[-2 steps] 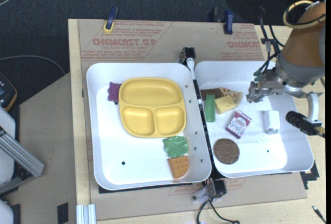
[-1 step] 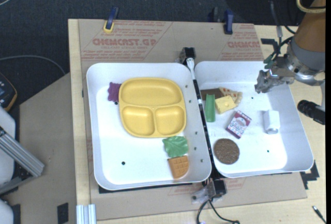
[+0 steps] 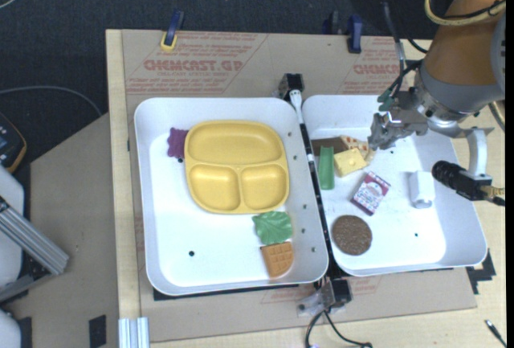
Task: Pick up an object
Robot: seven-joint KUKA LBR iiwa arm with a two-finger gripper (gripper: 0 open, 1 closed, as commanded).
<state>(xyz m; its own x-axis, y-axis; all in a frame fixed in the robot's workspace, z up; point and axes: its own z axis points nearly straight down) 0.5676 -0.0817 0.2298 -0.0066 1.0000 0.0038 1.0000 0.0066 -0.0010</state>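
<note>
My gripper (image 3: 381, 137) hangs over the back of the right bin (image 3: 450, 246), just right of a yellow cheese wedge (image 3: 349, 161). Its tips point down close to the bin floor, with nothing visibly held. A green block (image 3: 326, 168) stands beside a dark brown piece (image 3: 322, 149) at the bin's left wall. A small pink and white packet (image 3: 370, 193) lies in the middle, a brown round cookie (image 3: 352, 234) sits near the front, and a grey cylinder (image 3: 420, 187) rests to the right.
The left bin (image 3: 165, 258) holds a yellow divided plate (image 3: 237, 165), a purple item (image 3: 176, 142) at its left, and a green leaf toy (image 3: 273, 226) above an orange waffle piece (image 3: 278, 259). Clamps sit on the cardboard's back edge.
</note>
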